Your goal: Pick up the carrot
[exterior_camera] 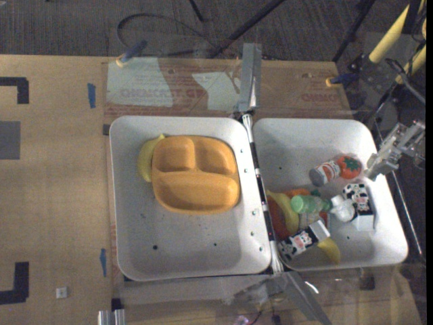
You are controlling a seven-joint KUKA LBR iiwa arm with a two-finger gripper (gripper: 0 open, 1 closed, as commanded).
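Nearest the camera, a black-and-white milk carton (pixel 302 239), lying flat in the right bin (pixel 389 246), well down and to the picture's left of the jaws. Beside it a small yellow piece (pixel 329 250).

Up at the right bin's far right rim, the grey wrist (pixel 406 139), tilted, reaching in from the picture's right. Jaws pointing down and left, over the rim. Cannot tell if jaws wide or narrow. Nothing seen between them.

Just left of the jaws, an orange round thing (pixel 350 166) touching a little bottle (pixel 327 172). Just below the jaws, a second milk carton (pixel 357 198). Further left, a green bottle (pixel 308 204) and a banana (pixel 284 207).

Carrot (pixel 276 222), it seems: orange-red, part hidden under the banana, hard against the right bin's left wall, far from the jaws.

Bare white floor in the bin's top half, up and left of the jaws. Much farther left, the left bin (pixel 135 249) with an orange plate (pixel 196 173), and a yellow thing (pixel 144 160) peeking out at that plate's left edge. Lots of bare floor below the plate. Brown tabletop (pixel 54 202) past that.
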